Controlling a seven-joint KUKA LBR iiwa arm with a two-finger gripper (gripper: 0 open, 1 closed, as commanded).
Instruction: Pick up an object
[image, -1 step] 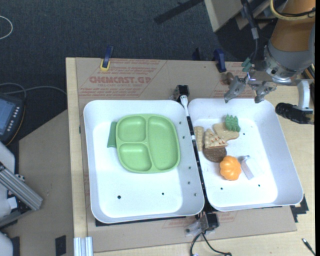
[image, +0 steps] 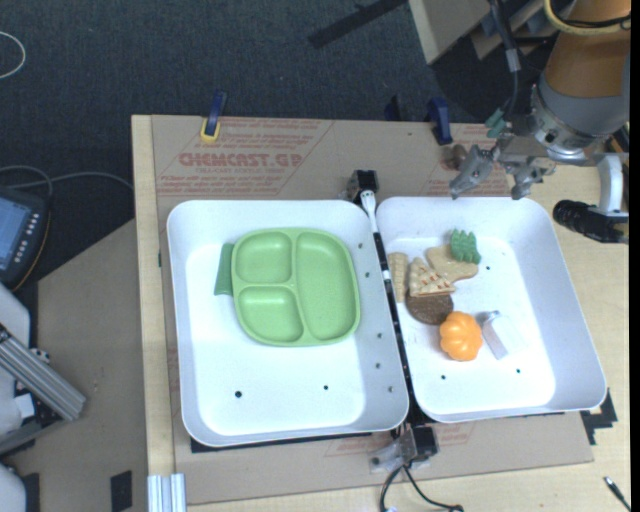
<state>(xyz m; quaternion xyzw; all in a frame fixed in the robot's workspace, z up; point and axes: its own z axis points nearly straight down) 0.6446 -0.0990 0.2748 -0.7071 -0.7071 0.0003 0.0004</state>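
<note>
Sitting in the right bin, a small cluster of objects gathers toward that bin's 9 o'clock side. An orange round object, shaped like a little pumpkin or tangerine, lies at the cluster's 6 o'clock end. Just at its 3 o'clock side is a small grey-and-white piece, too small to identify. At 12 o'clock from the orange one sit tan, cracker-like pieces stacked over a dark brown round piece, touching one another. A small green ridged object lies at the cluster's 1 o'clock edge, touching the tan pieces.

The left bin carries a pale green divided plate with three compartments, and a darker green edge shows at its 9 o'clock side.

The gripper hangs above the right bin's 12 o'clock rim, its two fingers spread wide with nothing between them, well apart from the cluster.

Red print on the brown board covering the tabletop reads "CHEMCAST GP" at 12 o'clock from the left bin; smaller lines around it are too faint to read.
</note>
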